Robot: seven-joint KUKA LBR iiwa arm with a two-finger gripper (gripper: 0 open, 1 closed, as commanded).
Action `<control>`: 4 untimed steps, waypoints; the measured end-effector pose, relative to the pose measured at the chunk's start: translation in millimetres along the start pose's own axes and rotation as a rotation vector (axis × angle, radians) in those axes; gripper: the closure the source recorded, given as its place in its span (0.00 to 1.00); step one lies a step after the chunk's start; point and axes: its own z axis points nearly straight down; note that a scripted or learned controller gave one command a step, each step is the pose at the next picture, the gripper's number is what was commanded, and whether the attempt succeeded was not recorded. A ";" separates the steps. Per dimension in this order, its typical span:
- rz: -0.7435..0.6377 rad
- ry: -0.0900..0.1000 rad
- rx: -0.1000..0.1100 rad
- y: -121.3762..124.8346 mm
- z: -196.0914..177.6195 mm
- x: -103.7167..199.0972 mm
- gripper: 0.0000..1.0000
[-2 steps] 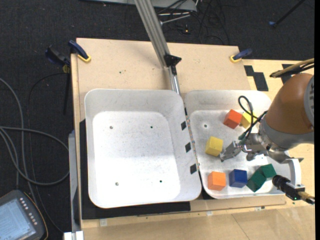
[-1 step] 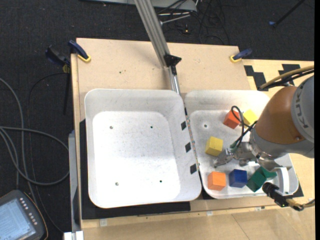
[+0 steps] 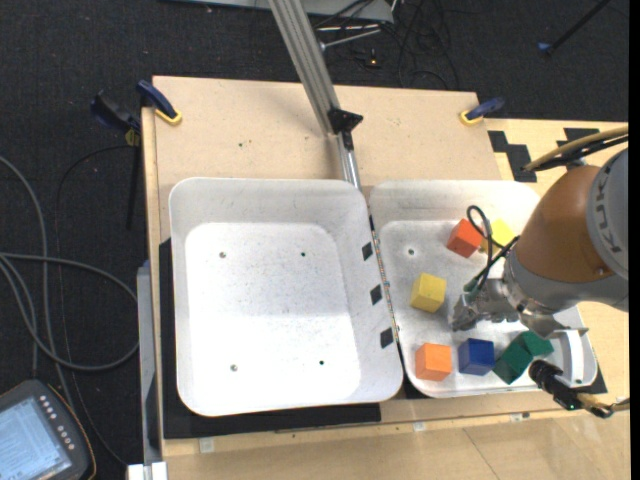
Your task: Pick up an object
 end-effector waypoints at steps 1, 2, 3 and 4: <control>-0.005 -0.001 -0.004 4.3 -60.2 7.2 1.00; -0.005 -0.002 -0.004 6.6 -113.1 6.9 1.00; -0.010 0.001 -0.001 15.2 -125.1 61.0 1.00; -0.011 0.002 0.002 19.9 -122.8 118.0 1.00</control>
